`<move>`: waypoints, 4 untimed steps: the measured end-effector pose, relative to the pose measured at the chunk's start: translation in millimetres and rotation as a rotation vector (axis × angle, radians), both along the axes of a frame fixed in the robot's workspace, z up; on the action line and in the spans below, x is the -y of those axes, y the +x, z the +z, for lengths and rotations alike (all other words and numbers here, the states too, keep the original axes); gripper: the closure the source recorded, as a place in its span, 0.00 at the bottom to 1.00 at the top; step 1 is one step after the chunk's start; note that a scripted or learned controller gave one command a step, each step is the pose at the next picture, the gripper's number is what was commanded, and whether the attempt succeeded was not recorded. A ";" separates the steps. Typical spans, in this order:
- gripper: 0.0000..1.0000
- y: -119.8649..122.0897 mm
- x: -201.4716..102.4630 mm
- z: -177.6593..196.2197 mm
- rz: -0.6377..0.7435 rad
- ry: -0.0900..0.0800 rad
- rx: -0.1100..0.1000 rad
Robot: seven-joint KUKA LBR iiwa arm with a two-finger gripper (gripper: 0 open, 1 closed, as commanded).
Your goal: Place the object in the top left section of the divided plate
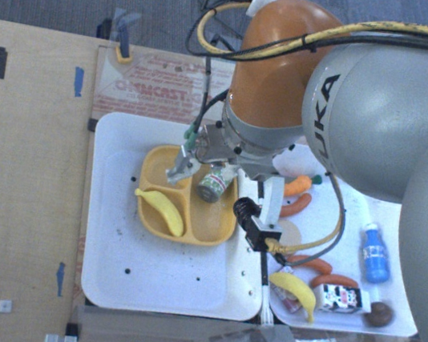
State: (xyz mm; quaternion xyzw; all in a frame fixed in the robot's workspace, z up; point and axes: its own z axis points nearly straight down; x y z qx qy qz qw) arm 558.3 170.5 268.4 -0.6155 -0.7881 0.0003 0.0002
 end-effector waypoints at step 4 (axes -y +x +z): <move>1.00 -62.4 60.6 -87.6 0.377 0.003 0.001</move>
